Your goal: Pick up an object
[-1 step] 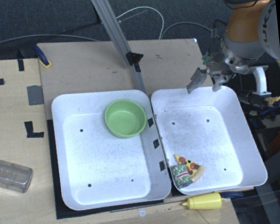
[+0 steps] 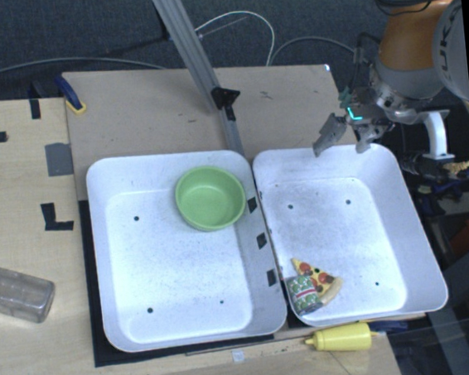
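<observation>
Green round bowl (image 2: 210,197), upright, left bin (image 2: 115,237)

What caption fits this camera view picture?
Robot gripper hovers open above right bin; green bowl waits left.

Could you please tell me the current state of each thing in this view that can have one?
Gripper: open, holding nothing, above the far rim of the right bin.
Green bowl: upright in the left bin, near its far side.
Pizza-slice toy: lying flat in the right bin's near left corner.
Yellow bottle: on its side on the bench, outside the bins.
Clear container: on its side on the bench.
</observation>
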`<action>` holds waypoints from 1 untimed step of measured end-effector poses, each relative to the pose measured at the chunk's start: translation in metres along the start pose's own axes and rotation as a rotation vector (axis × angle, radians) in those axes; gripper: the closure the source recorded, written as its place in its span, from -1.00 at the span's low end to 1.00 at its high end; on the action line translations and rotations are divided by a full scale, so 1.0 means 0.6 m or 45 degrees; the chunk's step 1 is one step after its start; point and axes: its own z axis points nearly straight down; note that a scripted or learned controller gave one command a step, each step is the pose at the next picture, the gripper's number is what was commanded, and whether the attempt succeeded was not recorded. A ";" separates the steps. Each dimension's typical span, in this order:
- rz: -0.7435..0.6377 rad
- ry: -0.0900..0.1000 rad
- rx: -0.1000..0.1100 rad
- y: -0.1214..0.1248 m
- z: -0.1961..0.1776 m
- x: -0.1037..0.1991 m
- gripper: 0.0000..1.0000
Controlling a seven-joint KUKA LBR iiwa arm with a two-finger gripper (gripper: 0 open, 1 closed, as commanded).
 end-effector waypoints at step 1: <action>0.002 0.000 0.007 -0.012 0.083 0.012 -1.00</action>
